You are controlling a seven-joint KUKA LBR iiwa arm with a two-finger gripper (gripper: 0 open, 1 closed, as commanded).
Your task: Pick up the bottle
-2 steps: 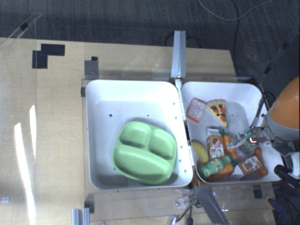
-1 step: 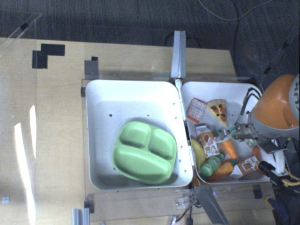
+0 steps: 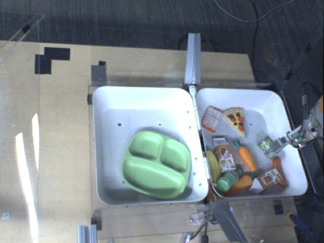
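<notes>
You had a pale wooden worktop [image 3: 55, 151] running from the left edge across to the right, with dark carpeted floor [image 3: 126, 9] beyond its far edge. Two shallow white bins sat directly on it, side by side and touching along a shared rim: the left bin [image 3: 104, 135] and the right bin [image 3: 271, 97]. A grey metal post [image 3: 193, 59] stood on the worktop at the far end of that shared rim. Far left on the worktop lay black tape marks [image 3: 50, 58], and a small dark bracket [image 3: 99, 72] sat just beyond the left bin's far-left corner. A bright reflection streaked the wood near the left edge.
</notes>
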